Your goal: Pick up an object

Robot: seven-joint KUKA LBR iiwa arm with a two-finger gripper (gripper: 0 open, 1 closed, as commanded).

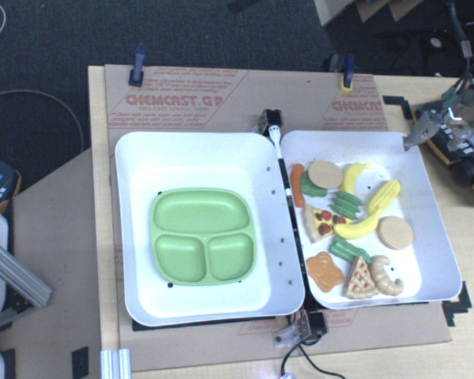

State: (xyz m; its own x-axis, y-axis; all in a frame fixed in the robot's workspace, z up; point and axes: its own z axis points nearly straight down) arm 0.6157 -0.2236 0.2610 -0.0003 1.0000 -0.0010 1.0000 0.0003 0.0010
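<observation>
The right white bin (434, 235) holds several toy foods. Among them are a red sausage (298, 184), a round tan bun (325, 174), a corn cob (383, 197), a yellow banana (359, 227), a round cracker (395, 233), two pizza slices (360, 279) and an orange piece (324, 269). My gripper (428, 128) hangs at the view's right edge, just past the far right corner of that bin and apart from all the food. Nothing shows between its tips.
In the left white bin (134, 172) lies a green three-part plate (202, 235). A black divider strip (284, 188) runs between the bins. Blue clamps (137, 64) hold the cardboard sheet at the back. Cables and gear lie to the right of the bench.
</observation>
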